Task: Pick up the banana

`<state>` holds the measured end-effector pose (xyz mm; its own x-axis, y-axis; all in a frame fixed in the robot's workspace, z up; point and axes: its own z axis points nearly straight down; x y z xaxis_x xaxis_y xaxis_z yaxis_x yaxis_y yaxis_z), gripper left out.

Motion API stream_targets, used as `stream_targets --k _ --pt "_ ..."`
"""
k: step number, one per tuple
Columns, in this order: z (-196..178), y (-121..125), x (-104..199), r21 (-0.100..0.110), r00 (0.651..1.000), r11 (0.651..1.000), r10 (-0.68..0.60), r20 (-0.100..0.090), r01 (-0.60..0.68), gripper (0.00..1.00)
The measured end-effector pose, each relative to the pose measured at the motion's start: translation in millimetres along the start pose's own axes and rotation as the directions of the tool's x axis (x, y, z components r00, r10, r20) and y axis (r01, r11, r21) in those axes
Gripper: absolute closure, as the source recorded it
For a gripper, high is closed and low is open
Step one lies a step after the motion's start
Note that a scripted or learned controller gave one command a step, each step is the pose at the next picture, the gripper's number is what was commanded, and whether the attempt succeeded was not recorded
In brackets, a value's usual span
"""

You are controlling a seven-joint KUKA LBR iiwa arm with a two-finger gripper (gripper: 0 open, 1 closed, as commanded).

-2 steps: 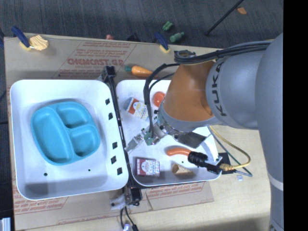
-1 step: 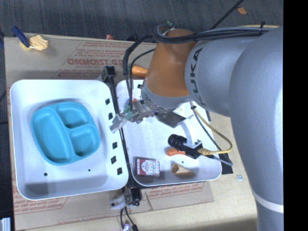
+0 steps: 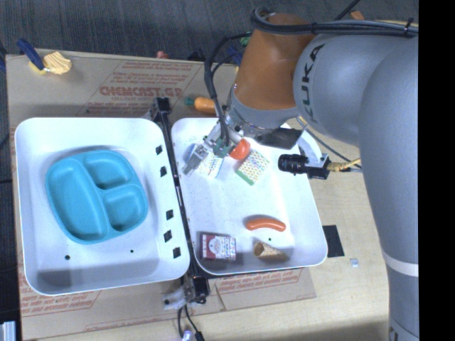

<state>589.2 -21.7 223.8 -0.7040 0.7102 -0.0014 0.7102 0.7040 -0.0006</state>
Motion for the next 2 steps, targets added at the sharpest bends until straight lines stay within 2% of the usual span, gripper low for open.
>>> stream_targets --k 1,2 --pt "32.5 -53.3 96.5 0.002 0.978 0.978 -0.207 -0.005 0.207 0.00" --pt "31.9 -2.4 114.0 -0.001 0.784 0.784 -0.621 -0.001 0.621 0.00"
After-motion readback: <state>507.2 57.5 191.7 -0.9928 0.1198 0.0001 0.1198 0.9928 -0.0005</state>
